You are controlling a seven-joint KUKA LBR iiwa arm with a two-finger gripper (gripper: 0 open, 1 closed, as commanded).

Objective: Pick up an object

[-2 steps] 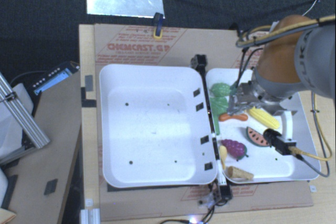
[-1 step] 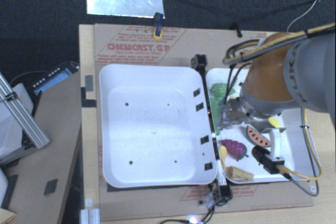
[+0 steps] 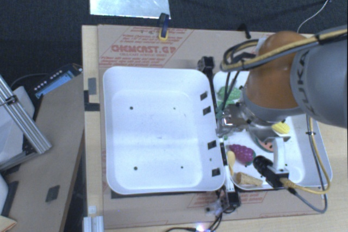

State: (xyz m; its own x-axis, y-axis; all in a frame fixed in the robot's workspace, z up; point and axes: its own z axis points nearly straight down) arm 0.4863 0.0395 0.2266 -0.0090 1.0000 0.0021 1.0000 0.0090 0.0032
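The end effector [image 3: 227, 121] is hanging low over the near-left part of the right-hand shallow white plastic bin [image 3: 310, 174], just beside the wall shared with the left-hand shallow white plastic bin [image 3: 157, 127]; the bulky grey arm with its orange band [image 3: 277, 76] is covering most of it, so whether it is open or gripping anything cannot be told. The closest candidates are lying toward the camera from it: a bumpy purple grape-like toy [image 3: 243, 153] is sitting nearest, its long axis running roughly left to right across the bin. Beside that, a slim pale yellow piece [image 3: 231, 159] is pointing toward and away from the camera, and a tan wedge-shaped piece [image 3: 248, 179] is lying further forward. A green leafy object [image 3: 231, 95] is lying on the far side. A yellow rounded object [image 3: 281, 129] is peeking out to the right. Judging by this, the grape toy looks the shortest reach.
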